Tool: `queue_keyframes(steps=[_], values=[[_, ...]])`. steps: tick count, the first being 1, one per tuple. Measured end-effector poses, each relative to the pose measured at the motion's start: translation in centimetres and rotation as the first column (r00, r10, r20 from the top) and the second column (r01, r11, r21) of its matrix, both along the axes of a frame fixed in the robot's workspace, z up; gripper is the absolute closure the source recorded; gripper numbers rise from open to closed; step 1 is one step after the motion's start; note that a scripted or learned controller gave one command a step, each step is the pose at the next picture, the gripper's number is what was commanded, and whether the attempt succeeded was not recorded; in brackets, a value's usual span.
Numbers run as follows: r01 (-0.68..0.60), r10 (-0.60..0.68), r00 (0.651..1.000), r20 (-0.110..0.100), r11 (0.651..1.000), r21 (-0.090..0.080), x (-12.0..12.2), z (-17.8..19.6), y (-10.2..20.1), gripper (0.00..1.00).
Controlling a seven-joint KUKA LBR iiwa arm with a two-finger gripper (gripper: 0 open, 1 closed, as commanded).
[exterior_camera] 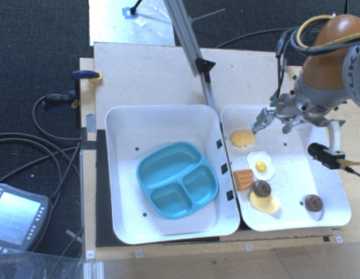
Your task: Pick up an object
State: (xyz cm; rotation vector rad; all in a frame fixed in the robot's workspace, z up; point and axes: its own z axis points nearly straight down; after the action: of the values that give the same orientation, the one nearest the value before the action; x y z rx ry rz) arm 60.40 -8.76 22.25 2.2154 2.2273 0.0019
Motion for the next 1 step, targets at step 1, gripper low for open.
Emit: queue_keyframes(steps=[1], values=[[0.002, -0.002, 1.000, 0.000, 1.000, 0.000, 0.01, 0.01, 0.00, 0.00]])
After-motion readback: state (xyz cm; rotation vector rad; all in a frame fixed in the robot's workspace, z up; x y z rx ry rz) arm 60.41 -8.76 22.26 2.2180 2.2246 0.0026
